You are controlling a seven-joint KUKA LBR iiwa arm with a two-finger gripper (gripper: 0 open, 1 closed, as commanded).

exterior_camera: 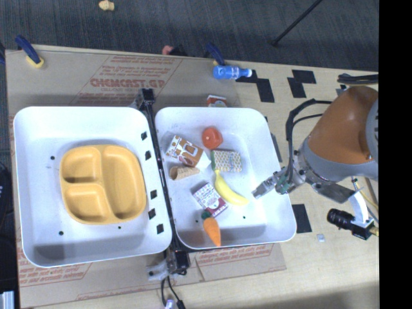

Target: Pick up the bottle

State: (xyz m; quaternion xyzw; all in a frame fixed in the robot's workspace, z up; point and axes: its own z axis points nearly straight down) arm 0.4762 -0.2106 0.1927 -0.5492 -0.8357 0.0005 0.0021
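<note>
A small blue bottle (228, 73) lies on its side on the bench, behind the right bin (257, 118) and outside it. My gripper (269, 185) hangs over the right bin's right edge, low and near the front. It is far from the bottle, with nothing visibly in it. The grey and orange arm (341, 137) reaches in from the right.
The right bin holds a red tomato (212, 137), a banana (228, 190), a carrot (212, 230), a snack box (184, 150), a patterned packet (227, 160) and a small carton (210, 198). A yellow divided plate (103, 183) sits in the left bin (38, 127).
</note>
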